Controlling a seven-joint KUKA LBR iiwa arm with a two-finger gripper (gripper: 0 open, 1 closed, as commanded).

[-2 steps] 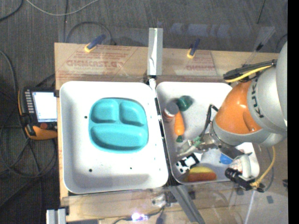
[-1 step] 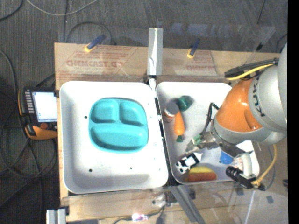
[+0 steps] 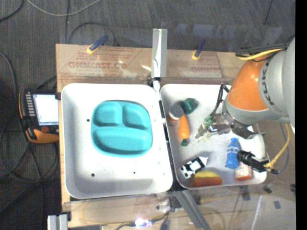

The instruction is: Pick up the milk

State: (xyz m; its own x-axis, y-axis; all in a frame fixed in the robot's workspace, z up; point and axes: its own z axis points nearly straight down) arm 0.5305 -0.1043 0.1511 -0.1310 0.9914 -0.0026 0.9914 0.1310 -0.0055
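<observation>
Grey carpet and loose cables surround a plywood bench [image 3: 120, 63] that carries two shallow white bins side by side. Seen from the overhead camera, the left bin [image 3: 72, 143] holds a turquoise divided tray [image 3: 122, 127] and nothing else of note. The right bin [image 3: 216, 92] holds the clutter: a green object [image 3: 190, 104] and a small can [image 3: 175, 112] near the top left, an orange carrot [image 3: 184, 127] below them, a blue bottle [image 3: 232, 152] to the right, a red and yellow piece [image 3: 207, 178] along the near wall, and the milk [image 3: 193, 166], a small black-and-white patterned carton lying tilted just above that piece.

The arm [image 3: 254, 92] reaches in from the right, and its gripper [image 3: 207, 128] hangs over the middle of the right bin, between carrot and bottle. Whether the gripper is wide or narrow I cannot tell; nothing visibly sits in it.

The step in hand looks like the approach. To do it well, the gripper should shift toward the near-left corner, centre over the carton, and turn so it closes across the carton's narrow side. Descending straight down keeps it off the red and yellow piece touching or nearly touching the carton, and off the bin wall close by.
</observation>
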